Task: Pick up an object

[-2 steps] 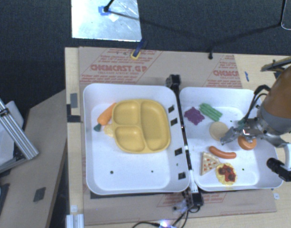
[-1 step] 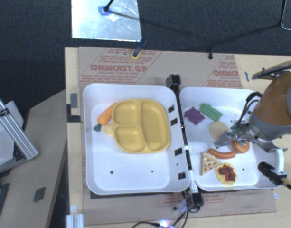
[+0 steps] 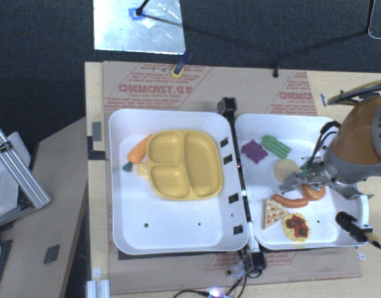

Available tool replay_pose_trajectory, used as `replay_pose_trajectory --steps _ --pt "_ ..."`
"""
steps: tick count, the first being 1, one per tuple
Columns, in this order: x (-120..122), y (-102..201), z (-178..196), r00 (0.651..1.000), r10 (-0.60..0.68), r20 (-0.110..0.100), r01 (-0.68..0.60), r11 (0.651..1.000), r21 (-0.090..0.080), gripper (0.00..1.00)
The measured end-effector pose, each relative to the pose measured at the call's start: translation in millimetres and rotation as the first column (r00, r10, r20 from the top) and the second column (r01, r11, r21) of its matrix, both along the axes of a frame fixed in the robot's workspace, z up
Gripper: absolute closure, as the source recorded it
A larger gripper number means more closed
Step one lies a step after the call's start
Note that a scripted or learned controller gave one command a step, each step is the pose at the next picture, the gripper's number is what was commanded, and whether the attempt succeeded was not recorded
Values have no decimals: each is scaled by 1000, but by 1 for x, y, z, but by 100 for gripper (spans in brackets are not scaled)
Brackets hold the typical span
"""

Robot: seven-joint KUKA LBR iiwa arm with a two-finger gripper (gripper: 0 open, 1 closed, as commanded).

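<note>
In the right bin lie several toy foods. There is a purple piece, a green piece, a beige round piece, a red sausage, an orange ring, a pizza slice and a red and yellow piece. My gripper hangs low over this bin, between the beige piece and the orange ring and just above the sausage. The wrist hides part of the ring. I see nothing held in the gripper.
The left bin holds a yellow divided plate with an orange carrot at its left edge. A black divider runs between the bins. The arm's orange band stands over the right bin's right side.
</note>
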State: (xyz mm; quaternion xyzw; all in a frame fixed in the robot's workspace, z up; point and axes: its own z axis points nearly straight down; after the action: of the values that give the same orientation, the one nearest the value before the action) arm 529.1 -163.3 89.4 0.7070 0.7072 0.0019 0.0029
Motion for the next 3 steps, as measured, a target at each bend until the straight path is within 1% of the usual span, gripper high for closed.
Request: replay_pose_trajectory --steps 1,2,3 --pt "3 -4 12 1000 -1 14 1 1000 -11 100" --pt "-6 -1 65 1000 3 -1 -3 1000 0 100" --pt "-2 8 115 1000 5 0 -5 1000 0 100"
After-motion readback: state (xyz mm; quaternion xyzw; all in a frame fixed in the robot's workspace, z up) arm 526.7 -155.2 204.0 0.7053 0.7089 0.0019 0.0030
